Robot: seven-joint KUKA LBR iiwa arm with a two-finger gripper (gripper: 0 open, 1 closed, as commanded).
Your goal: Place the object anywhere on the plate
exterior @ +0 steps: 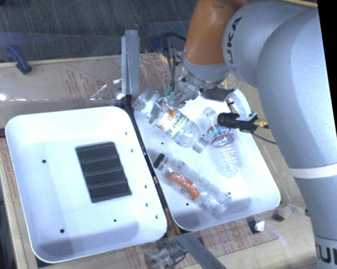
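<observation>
A dark grey ribbed plate [103, 170] lies flat in the middle of the left white bin [31, 138]. Three clear plastic bottles lie in the right bin [259, 176]. One with a white and green label [172, 122] is at the bin's top left. One with a red band [223, 144] lies to its right. One with an orange label and black cap [192, 185] rests nearer the front. My gripper [171, 97] reaches down at the far left corner of the right bin, right at the upper end of the white-and-green labelled bottle.
The grey arm with its orange band [211, 24] covers the right bin's far right side. A black cable fitting [237, 120] juts from the wrist over the bin. A grey metal bar [130, 61] stands behind the gap between the bins.
</observation>
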